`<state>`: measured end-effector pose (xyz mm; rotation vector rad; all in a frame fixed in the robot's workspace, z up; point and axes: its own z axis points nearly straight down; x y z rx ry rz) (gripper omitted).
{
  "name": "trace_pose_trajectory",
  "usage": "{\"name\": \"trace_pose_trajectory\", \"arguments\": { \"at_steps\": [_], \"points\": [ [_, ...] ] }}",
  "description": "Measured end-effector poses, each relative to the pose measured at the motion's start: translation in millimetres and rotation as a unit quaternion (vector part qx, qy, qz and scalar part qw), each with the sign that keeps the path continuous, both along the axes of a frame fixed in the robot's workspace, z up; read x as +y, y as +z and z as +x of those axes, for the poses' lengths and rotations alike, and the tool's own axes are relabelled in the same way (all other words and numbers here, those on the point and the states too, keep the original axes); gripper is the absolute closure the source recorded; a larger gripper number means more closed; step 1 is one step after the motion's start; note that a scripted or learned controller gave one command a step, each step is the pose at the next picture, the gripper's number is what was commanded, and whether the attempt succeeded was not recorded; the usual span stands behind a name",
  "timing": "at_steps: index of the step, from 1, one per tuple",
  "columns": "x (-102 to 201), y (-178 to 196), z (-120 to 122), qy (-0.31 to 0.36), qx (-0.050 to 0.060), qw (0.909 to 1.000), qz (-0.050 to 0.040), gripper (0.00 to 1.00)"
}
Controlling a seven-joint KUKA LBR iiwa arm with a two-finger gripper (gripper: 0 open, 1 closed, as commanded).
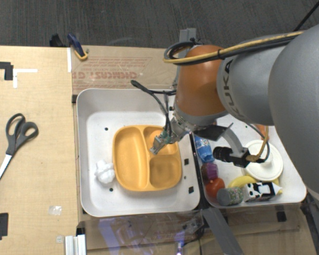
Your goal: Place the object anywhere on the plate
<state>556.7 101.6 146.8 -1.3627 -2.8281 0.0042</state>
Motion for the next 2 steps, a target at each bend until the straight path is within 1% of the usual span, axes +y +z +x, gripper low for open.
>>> {"name": "trace_pose_trajectory", "arguments": {
  "at_steps": [1,2],
  "points": [
    [47,59,-33,0.060,-0.002,0.9982,0.0004,1.00],
    [84,123,-73,0.125,-0.002,0.9922,0.0003,1.00]
  ]
}}
